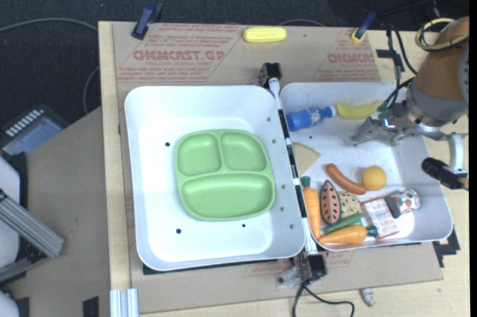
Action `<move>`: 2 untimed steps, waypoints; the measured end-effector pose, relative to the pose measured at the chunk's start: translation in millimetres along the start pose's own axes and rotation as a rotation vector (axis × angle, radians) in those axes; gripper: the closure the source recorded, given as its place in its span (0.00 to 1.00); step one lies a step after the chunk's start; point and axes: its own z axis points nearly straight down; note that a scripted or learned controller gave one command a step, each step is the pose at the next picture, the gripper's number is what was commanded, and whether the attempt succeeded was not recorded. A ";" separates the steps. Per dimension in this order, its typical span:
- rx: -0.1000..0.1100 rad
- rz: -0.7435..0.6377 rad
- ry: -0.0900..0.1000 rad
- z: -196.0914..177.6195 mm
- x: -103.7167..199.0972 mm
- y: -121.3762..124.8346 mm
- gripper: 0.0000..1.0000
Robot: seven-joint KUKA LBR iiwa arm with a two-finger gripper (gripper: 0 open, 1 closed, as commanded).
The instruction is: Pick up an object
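The right bin (440,222) holds several toy foods: a blue bottle (308,117), a yellow banana (355,110), a red sausage (345,179), an orange ball (374,177), a carrot (311,209) and a small printed box (380,215). My gripper (378,133) hangs over the upper part of this bin, just below the banana and right of the bottle. Its fingers (364,136) look spread and open, with only white bin floor between them. The arm's orange band (441,73) rises at the right edge.
The left bin (145,129) carries a green divided plate (223,174). A tan wedge (305,155) lies by the bins' shared wall. A yellow corn cob (264,34) and blue clamps (145,19) sit on the cardboard at the back.
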 end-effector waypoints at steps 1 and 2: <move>-0.001 0.001 -0.001 0.8 44.3 -78.4 0.00; -0.003 0.002 -0.002 -9.4 44.1 -78.0 1.00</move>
